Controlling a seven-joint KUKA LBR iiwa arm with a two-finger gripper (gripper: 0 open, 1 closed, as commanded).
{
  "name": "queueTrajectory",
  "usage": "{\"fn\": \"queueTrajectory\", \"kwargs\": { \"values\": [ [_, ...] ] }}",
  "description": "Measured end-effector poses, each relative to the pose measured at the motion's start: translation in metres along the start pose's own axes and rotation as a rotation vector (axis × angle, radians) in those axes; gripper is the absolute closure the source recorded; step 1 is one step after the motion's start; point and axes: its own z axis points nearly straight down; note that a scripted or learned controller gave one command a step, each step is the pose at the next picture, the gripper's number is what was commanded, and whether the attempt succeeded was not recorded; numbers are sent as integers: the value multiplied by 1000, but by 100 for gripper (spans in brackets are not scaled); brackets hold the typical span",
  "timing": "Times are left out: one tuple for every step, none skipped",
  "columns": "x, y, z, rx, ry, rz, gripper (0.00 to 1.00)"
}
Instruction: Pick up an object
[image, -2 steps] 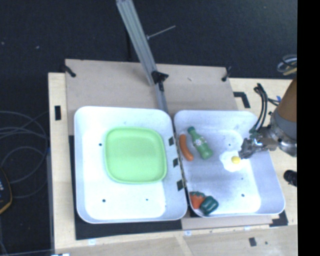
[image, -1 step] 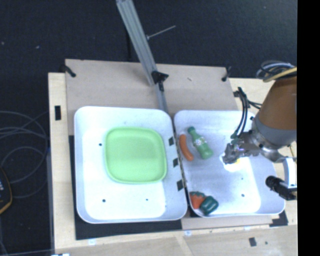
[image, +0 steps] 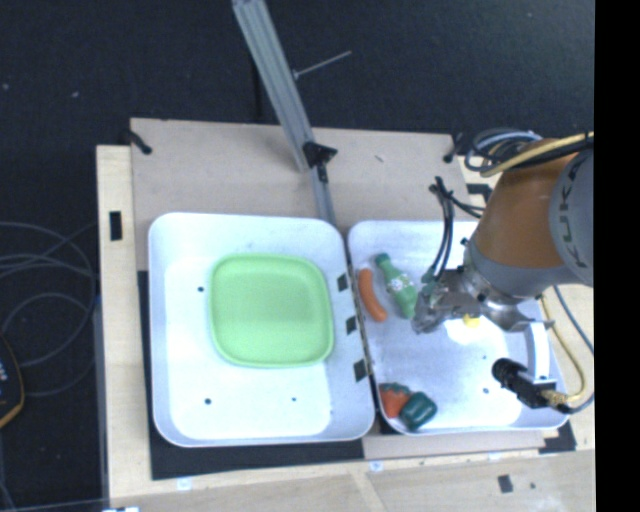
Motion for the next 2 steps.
{"fn": "queueTrajectory", "kwargs": {
  "values": [
    [48, -11, 1, 0, 0, 0, 100],
    [102, -11, -15, -1, 1, -1, 100]
  ]
}}
